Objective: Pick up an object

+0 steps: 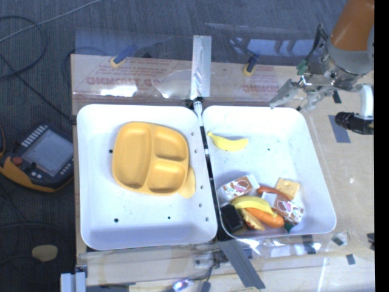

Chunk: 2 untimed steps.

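My gripper [292, 101] hangs over the far rim of the right bin [316, 163], near its back right corner, open with nothing between its fingers. Below it in that bin a yellow banana-shaped piece [228, 142] lies alone toward the far left. A pile sits in the near part: two wrapped snack packets [238, 187] [290, 210], a tan cracker block [287, 188], a yellow banana [250, 204], an orange carrot [268, 219], a red sausage [269, 193] and a black block [231, 217]. None of them touches the gripper.
The left bin [97, 224] holds a yellow divided plate [150, 158]. A metal divider strip [201, 72] stands behind the seam between the bins. A teach pendant [37, 158] lies on the floor at far left.
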Each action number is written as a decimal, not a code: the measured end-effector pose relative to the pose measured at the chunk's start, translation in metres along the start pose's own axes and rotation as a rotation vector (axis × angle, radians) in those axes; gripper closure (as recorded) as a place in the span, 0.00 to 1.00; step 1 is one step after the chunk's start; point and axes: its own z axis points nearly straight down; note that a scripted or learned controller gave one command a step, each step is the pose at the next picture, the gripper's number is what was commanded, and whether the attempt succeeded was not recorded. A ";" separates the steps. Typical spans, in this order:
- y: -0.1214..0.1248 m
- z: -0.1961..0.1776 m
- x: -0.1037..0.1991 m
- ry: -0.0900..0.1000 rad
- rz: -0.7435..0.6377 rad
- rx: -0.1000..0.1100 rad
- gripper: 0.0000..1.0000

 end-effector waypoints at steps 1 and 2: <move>-0.004 0.070 0.054 0.000 -0.017 0.003 0.00; 0.008 0.177 0.067 -0.002 -0.020 -0.001 0.00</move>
